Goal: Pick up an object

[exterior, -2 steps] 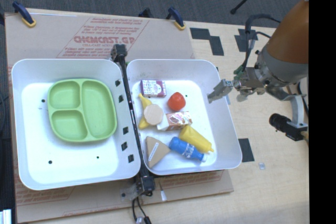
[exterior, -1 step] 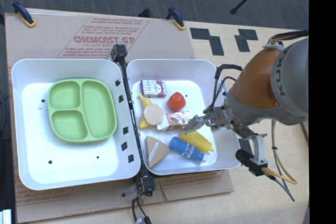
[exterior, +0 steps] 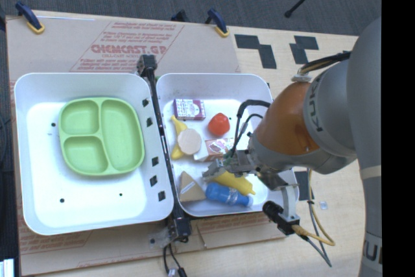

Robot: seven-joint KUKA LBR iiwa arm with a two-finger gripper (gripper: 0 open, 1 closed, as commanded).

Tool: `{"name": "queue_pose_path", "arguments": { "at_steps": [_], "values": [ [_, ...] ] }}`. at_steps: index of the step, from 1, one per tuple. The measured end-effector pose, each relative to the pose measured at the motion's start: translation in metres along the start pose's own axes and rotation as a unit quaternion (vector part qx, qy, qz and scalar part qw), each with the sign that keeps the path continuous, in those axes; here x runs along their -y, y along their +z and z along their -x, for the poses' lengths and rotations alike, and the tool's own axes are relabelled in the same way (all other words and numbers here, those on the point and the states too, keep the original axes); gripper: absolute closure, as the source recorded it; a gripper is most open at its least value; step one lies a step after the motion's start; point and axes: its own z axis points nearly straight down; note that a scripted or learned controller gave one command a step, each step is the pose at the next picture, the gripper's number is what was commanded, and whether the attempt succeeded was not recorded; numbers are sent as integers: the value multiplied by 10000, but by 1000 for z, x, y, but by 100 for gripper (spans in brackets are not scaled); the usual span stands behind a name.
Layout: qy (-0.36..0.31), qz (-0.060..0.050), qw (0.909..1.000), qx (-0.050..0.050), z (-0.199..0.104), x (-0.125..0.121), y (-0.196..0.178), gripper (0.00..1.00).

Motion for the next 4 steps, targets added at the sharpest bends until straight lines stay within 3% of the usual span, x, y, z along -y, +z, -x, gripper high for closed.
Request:
{"name": "queue_pose_path", "arguments": {
  "at_steps": [1, 2, 4],
  "values": [
    [-31, 32, 10000, 11, 0, -3, -12, 100],
    [6, 34, 10000, 11, -34, -85, -140, 100],
    [-61, 35, 10000, 17, -35, -86, -160, 100]
  ]
}}
